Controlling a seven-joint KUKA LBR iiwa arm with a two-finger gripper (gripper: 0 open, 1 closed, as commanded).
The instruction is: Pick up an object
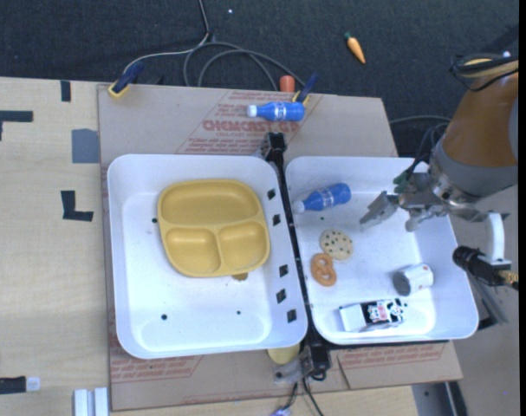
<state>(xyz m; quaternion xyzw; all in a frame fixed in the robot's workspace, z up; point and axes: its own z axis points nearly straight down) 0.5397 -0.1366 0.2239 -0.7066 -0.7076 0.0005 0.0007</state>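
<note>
My gripper point(394, 217) hangs over the right bin point(453, 258), near its upper right part, with its two fingers spread open and nothing between them. To its left a blue bottle point(325, 198) lies on its side. Below that are a speckled cookie point(336, 243) and an orange pretzel point(323, 269). A small white and grey cup point(412, 278) lies just below the gripper. A black and white carton point(373, 314) rests near the bin's front edge.
A yellow divided plate point(215, 226) sits in the left bin point(133, 258). Behind the bins, on the cardboard, lies a second blue bottle point(277, 110). A toy carrot point(356, 48) lies on the dark floor beyond. A black divider point(284, 224) separates the bins.
</note>
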